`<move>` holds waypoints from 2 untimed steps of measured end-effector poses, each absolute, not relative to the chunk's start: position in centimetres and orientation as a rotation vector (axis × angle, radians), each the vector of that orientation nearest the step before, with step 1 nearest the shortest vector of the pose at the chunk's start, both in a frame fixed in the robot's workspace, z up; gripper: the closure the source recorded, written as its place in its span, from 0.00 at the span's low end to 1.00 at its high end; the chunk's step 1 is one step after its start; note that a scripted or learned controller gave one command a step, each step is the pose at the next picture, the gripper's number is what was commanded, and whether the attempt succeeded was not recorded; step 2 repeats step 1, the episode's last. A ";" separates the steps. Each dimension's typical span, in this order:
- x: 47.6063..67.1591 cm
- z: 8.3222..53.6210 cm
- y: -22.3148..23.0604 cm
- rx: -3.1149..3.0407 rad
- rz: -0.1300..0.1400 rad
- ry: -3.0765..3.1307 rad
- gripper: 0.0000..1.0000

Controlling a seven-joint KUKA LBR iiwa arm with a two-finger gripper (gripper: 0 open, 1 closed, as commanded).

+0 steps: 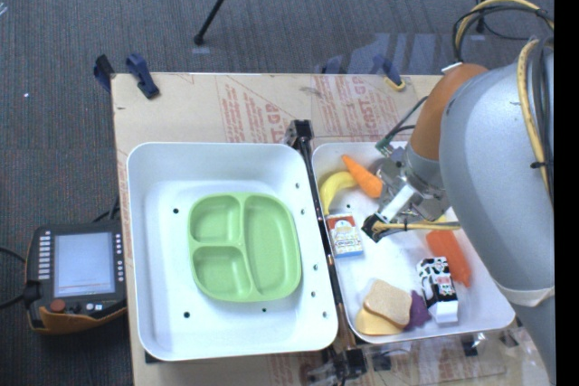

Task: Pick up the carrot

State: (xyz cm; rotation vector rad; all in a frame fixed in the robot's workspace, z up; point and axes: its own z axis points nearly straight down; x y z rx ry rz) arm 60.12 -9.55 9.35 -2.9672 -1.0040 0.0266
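Two white bins: one holds one green three-compartment plate, and the bin right of that plate holds one banana, one carrot, one other orange piece, two small cartons, one bread slice, one yellow slice and one purple piece.

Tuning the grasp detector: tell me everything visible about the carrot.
The carrot is a smooth, plain orange cone, plastic-looking, with no green top visible. It lies flat and diagonal on the floor of the right bin, in its far left part. The narrow tip points far-left and the thick end points toward the arm. The banana lies along its near-left side, apparently touching. Contact at the thick end cannot be told.
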 end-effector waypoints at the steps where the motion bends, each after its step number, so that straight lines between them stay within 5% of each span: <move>1: 59.4 18.8 -2.6 -3.114 0.002 -0.397 1.00; 2: 59.4 18.8 -2.6 -3.114 0.002 -0.397 1.00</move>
